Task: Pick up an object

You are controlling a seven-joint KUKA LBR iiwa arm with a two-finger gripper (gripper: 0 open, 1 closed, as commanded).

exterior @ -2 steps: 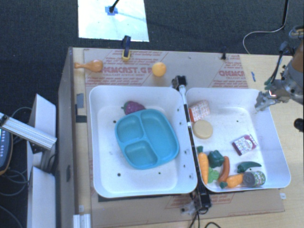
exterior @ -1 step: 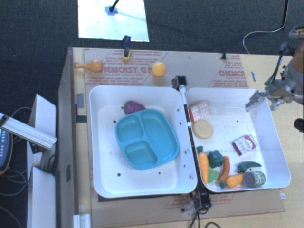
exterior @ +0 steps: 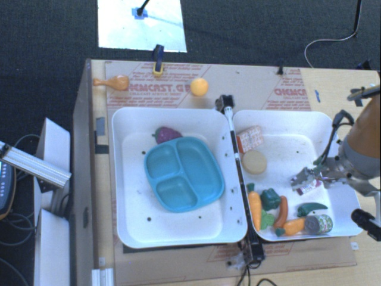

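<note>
While the grey arm (exterior: 363, 142) reaches in from the right, its gripper (exterior: 308, 179) hangs low over the right bin (exterior: 284, 123), a metallic cluster whose finger spread I cannot tell. Just beneath and beside it lies a small reddish-white object (exterior: 311, 187), too blurred to name. Below the gripper sit a dark green pepper-shaped toy (exterior: 312, 208) and a round can with a grey lid (exterior: 321, 224). Lower left of the gripper, packed along the bin's near wall, lie an orange carrot (exterior: 255, 207), a dark green bumpy vegetable (exterior: 269, 198), a red sausage shape (exterior: 281, 210) and a small orange piece (exterior: 293, 226). Left of the gripper rests a pale tan disc (exterior: 255, 162), and above that a red-and-white packet (exterior: 249, 139). Farther left, past the bins' shared rims, the left bin (exterior: 136, 124) holds a glossy blue compartment tray (exterior: 183, 173) with a purple object (exterior: 167, 134) at its far edge. Beyond the bins, on the cardboard-covered bench (exterior: 262, 83), rest an orange ball (exterior: 199, 87) and a tan drumstick shape (exterior: 113, 83).
</note>
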